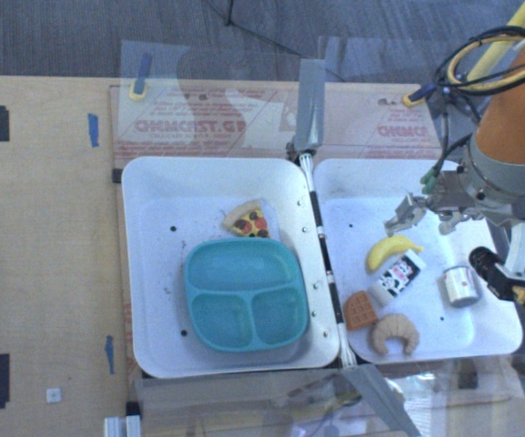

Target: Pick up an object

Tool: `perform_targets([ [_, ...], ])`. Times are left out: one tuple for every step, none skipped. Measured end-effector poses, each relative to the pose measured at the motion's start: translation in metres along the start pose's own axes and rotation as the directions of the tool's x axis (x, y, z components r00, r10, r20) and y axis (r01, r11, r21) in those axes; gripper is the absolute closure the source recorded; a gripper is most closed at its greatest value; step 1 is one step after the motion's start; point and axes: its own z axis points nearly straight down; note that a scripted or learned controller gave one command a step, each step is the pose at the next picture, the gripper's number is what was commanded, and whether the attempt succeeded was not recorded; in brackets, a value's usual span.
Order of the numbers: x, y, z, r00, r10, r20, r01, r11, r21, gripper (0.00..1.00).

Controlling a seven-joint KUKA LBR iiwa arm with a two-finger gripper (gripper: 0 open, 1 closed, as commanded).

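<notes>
Right white shallow plastic bin (353, 182) holds five small things. Nearest to the grey metal two-finger gripper (409, 213) lies the yellow curved plastic toy banana (390, 250), just beside the fingertips, toward 7 o'clock from them. Nothing visible between the fingers; appear slightly parted, but too small and blurred to tell, so left as cannot tell.

Touching the banana at its 5 o'clock: small black-and-white carton (398, 276). Further toward 6 o'clock: brown square toy waffle (360, 309) and tan toy croissant (396, 333). At 3 o'clock from the carton: small silver metal can (459, 286), lying on its side.

Probably hollow, light, stiff and smooth, this banana; likely slippery on the curved skin. Best taken across the thick middle, jaws closing over the short width, not at the thin ends. Risk: rolling away, or catching the carton too.

Left white bin (153, 189) holds a teal compartment tray (244, 294) and a toy pizza slice (248, 220).
</notes>
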Motion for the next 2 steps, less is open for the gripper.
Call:
perform_targets([
  [-0.019, 0.015, 0.075, 0.999, 0.035, 0.0, -0.035, 0.999, -0.002, 0.0],
  [-0.029, 0.019, 0.154, 0.994, 0.107, 0.0, -0.107, 0.994, -0.013, 0.0],
])
